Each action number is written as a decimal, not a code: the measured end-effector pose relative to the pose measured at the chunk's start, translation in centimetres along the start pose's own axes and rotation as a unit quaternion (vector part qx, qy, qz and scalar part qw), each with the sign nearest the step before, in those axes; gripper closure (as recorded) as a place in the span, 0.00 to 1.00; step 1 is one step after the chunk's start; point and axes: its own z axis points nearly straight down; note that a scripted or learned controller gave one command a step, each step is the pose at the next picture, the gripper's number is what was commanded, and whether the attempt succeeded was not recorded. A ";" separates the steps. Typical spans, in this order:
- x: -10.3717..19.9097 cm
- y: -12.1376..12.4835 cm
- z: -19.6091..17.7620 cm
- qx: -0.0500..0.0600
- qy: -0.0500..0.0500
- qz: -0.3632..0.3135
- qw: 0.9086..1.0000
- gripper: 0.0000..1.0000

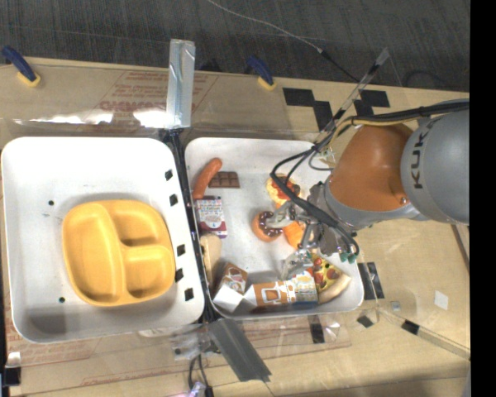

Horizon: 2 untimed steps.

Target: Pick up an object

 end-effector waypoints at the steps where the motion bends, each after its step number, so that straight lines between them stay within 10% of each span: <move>1: -0.4 0.2 -1.2 0.001 -0.004 -0.005 1.000 1.00; 2: 0.2 4.3 -12.1 0.001 -0.003 0.067 0.998 1.00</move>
